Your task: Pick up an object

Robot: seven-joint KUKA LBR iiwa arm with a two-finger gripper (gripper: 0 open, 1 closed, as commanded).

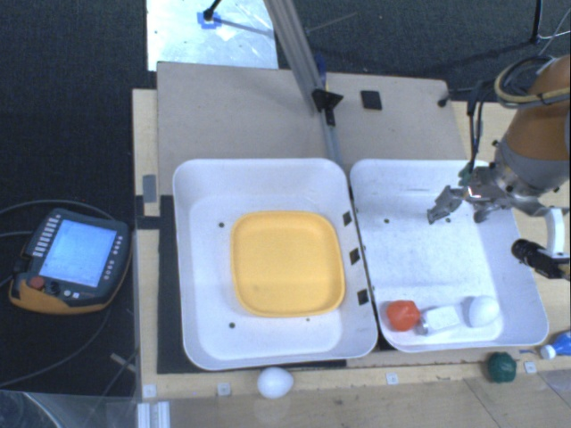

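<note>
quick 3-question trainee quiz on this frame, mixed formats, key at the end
1. True or false: the square yellow plastic plate lies in the left white bin.
2. Multiple choice: in the right white bin, the small orange-red ball sits along which edge? A) far edge B) near edge C) centre
3. Fill in: the arm's hand hangs over the ____ bin.

Key
1. True.
2. B. It lies in a row with a small white block and a white egg-shaped object.
3. Right, over its far half and apart from that row.
</note>
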